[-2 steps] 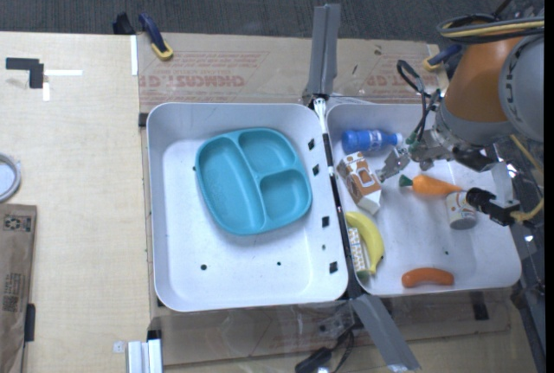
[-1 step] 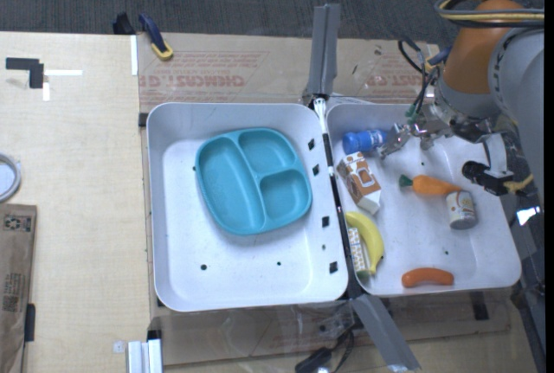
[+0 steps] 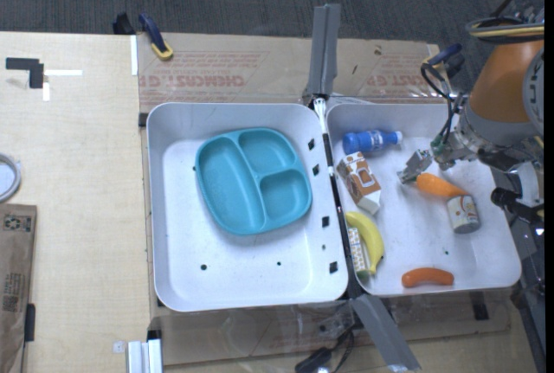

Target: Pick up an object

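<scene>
You have an orange carrot-shaped plastic toy (image 3: pixel 439 186) lying in the right-hand shallow white bin (image 3: pixel 485 280), and the grey two-finger gripper (image 3: pixel 415 167) sits just beside its left end. You are at the approach step; nothing is gripped. Whether the fingers are apart or together, I cannot tell. Next you likely need to centre over the carrot, clear of the small grey can (image 3: pixel 464 213) next to it.

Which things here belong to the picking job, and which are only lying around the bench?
Job:
gripper
carrot
can
blue bottle
carton
banana
sausage
blue plate

Lying around:
clamp
tape roll
</scene>
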Controlling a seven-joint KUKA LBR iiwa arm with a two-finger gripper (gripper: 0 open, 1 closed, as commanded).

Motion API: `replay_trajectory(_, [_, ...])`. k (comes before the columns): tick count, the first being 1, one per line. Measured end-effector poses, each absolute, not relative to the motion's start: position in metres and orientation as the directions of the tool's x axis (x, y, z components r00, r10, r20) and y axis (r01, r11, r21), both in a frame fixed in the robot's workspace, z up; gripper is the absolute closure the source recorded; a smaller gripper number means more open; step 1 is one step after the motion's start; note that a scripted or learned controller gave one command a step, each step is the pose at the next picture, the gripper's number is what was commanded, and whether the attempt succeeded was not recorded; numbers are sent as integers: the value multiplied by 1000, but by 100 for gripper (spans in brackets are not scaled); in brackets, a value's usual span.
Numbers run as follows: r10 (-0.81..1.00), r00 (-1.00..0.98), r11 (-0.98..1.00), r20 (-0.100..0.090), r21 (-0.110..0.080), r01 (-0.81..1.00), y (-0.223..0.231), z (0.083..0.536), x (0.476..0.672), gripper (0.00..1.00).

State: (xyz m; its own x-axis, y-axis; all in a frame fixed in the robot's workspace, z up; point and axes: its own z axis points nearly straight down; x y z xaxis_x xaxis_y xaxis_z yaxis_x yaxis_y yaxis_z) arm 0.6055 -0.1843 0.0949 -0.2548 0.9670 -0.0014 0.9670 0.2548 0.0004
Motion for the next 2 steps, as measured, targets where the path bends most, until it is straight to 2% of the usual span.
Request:
replay_trajectory(1, [968, -252, 252, -2, 2, 968, -185, 105, 606, 100])
replay_trajectory(2, [916, -401, 401, -1, 1, 916, -89, 228, 625, 100])
